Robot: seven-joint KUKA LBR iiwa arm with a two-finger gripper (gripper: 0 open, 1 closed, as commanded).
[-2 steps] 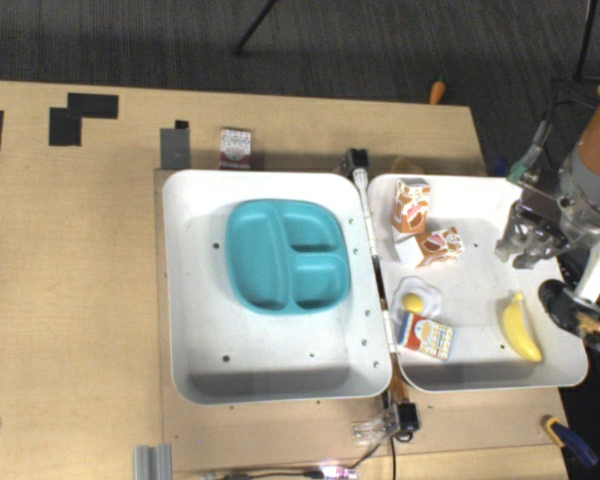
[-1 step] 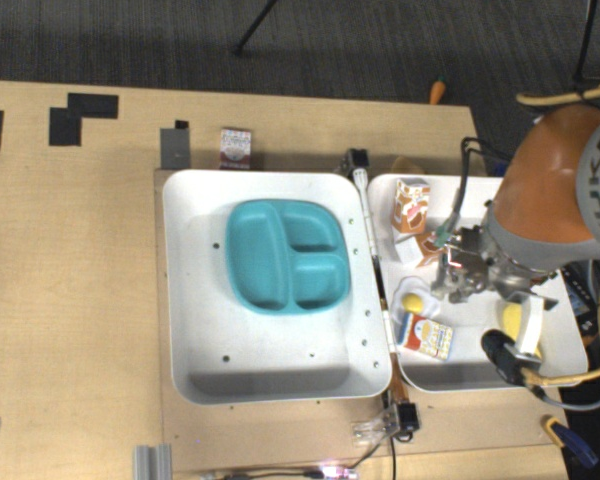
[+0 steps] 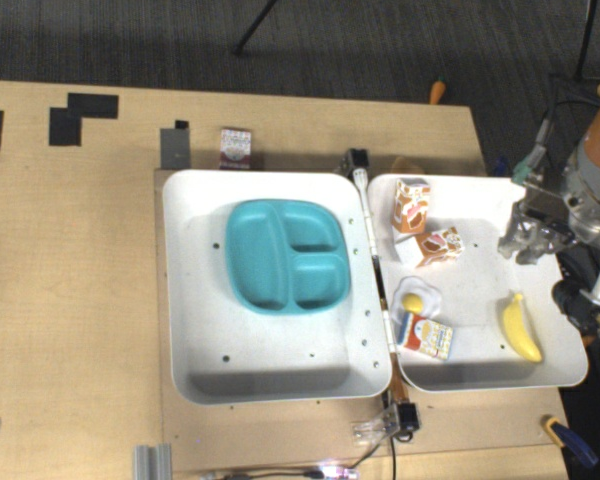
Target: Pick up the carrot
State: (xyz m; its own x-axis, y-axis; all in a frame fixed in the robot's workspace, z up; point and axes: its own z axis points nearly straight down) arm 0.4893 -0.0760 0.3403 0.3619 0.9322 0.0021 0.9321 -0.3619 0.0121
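Carrot watch, from the gripper (image 3: 528, 240): it hangs over the right bin (image 3: 480, 373) at that bin's 3 o'clock rim. Nothing is caught in it. I cannot tell from this slant whether it is spread or closed.
Wrist and arm: the grey body and the orange band come in from 3 o'clock, low over the bin wall.
Nearest neighbour: banana (image 3: 521, 328), at about 5 o'clock from the gripper and near it, lying loose on the white floor. Not the target.
Across the bin: two orange-and-white packets (image 3: 412, 206) lie at 10 o'clock, one just beside the other. A clear bag with something yellow (image 3: 414, 299) touches a printed box (image 3: 428, 339) at 8 o'clock.
Carrot location: no plain carrot shape shows in either bin. The packets are the closest colour match. A small orange nub (image 3: 437, 91) sits at the bench's far edge (image 3: 280, 108), at 12 o'clock, too small to name.
Left bin (image 3: 195, 268): holds a teal divided plate (image 3: 285, 255), well apart from the action.
Step in hand: my read is that it is lining up, with the grasp not yet made.
Doing it well: settle the target first, then travel toward 9 o'clock, clear of the banana. Come down straight and close across the narrow width.
Risk: clutter at 8 o'clock invites a wrong grab.
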